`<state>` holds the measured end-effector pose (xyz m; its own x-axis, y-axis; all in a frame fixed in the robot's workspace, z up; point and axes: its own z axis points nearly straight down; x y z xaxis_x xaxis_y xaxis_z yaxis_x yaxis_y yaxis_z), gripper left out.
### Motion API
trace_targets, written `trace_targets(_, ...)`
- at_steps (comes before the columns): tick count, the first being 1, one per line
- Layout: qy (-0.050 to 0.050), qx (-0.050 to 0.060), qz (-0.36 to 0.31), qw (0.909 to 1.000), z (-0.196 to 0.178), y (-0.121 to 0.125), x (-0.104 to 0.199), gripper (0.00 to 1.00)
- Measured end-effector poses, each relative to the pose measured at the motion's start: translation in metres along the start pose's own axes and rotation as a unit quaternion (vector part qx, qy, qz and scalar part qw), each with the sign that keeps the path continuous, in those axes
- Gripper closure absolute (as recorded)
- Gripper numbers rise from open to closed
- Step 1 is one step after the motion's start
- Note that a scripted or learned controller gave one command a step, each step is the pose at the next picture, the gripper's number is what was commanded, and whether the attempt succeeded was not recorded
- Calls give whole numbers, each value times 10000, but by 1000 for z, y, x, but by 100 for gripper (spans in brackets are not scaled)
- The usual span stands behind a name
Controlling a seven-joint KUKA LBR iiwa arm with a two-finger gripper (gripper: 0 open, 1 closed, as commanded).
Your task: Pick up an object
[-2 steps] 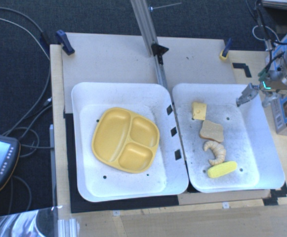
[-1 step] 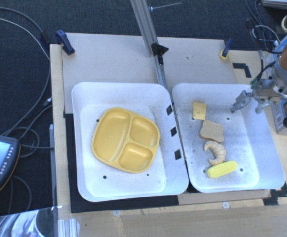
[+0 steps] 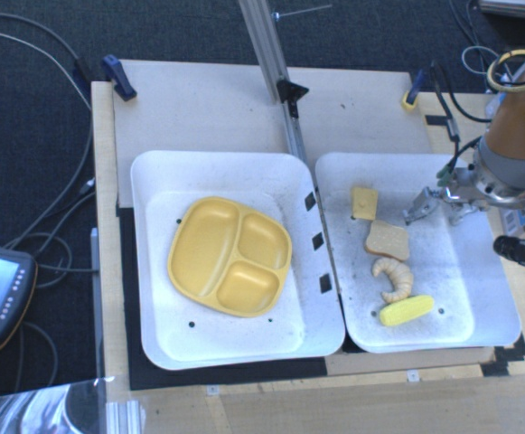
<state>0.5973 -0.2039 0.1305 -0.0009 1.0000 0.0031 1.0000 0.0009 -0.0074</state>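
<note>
Bare bin floor (image 3: 461, 269) lies under the tool (image 3: 429, 202); cheese (image 3: 364, 202), bread (image 3: 388, 240), croissant (image 3: 395, 278) and corn (image 3: 406, 311) crowd its left.

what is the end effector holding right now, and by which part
Nothing is held. The end effector hangs over the right white plastic bin, apart from the tan bread slice and the small yellow cheese square.

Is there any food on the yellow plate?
No, it is empty. The yellow plate in the left bin shows three bare compartments. The bread slice, croissant and corn lie in the right bin.
</note>
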Motion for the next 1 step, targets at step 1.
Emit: trace_targets(1, -11, -29, 6, 10000, 38, 1, 0, 0)
